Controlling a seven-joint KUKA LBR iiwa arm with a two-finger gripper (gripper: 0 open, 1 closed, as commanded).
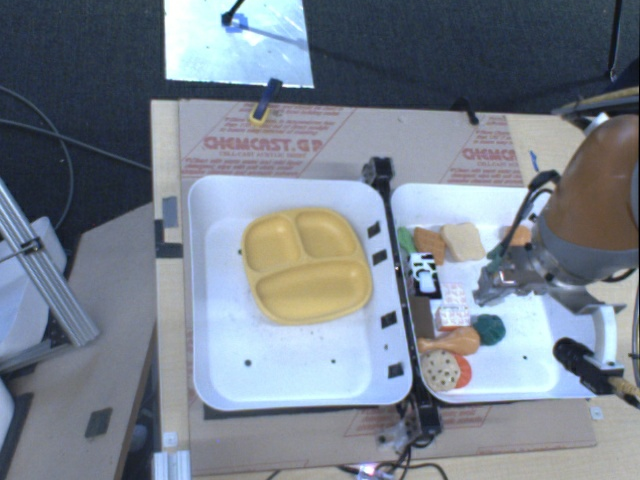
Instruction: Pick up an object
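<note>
Toy food pieces (pixel 455 313) lay heaped in right white plastic bin (pixel 520 380) | hand (pixel 497 280) hovered over them, probably lining up a grab | grip state: couldn't tell | yellow divided plate (pixel 305 265) sat in left bin (pixel 230 368)

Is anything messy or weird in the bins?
Nothing looks spilled or broken. The toy food is bunched along the left side of the right bin, and the yellow plate sits a bit crooked in the left bin.
</note>
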